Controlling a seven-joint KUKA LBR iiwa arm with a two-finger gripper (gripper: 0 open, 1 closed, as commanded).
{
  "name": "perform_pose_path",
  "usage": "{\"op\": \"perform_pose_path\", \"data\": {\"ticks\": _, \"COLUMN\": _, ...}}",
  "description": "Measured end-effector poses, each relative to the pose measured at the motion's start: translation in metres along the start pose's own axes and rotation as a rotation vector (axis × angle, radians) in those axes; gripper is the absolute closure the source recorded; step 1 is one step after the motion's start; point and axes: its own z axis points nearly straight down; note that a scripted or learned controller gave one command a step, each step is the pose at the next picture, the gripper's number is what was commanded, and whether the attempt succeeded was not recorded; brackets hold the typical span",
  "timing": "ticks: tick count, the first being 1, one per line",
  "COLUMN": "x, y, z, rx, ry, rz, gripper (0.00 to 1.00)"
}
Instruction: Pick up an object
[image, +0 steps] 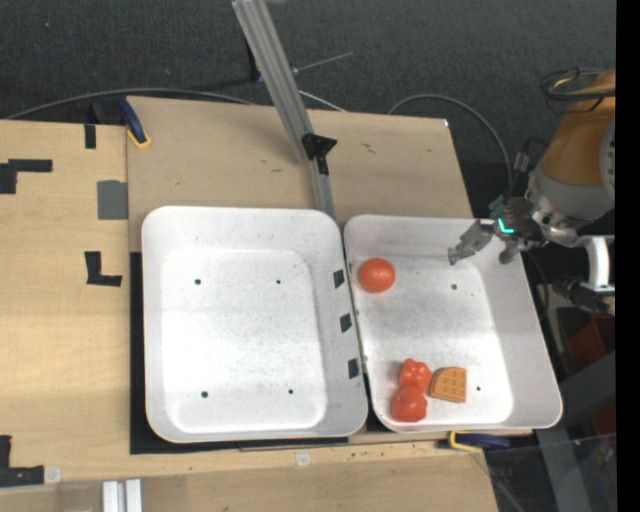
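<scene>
So from the overhead camera view, my gripper is hanging over the top right corner of the right bin, with my fingers spread apart and nothing between them. One finger points down-left toward the bin floor, the other sits closer to the far rim. I'd guess I'm parked out at the edge so the camera gets a clean look at what's in the bin before I commit to anything.

Pickable stuff is all in that right bin. There's an orange-red ball on its own near the bin's upper left, well apart from everything else, which makes it the easy target in my opinion: open space all around for my fingers to straddle it. Down by the near edge there's a tight little cluster: a red pepper-looking toy with a waffle-like tan piece touching its right side. Grabbing from that huddle seems riskier, since a finger could land on the neighbour.

The left bin sits just beside it on the desk.
</scene>
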Motion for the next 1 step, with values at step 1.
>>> {"op": "perform_pose_path", "data": {"ticks": 1, "x": 0.0, "y": 0.0011, "z": -0.0026, "rx": -0.004, "ry": -0.002, "rz": -0.001, "gripper": 0.0}}
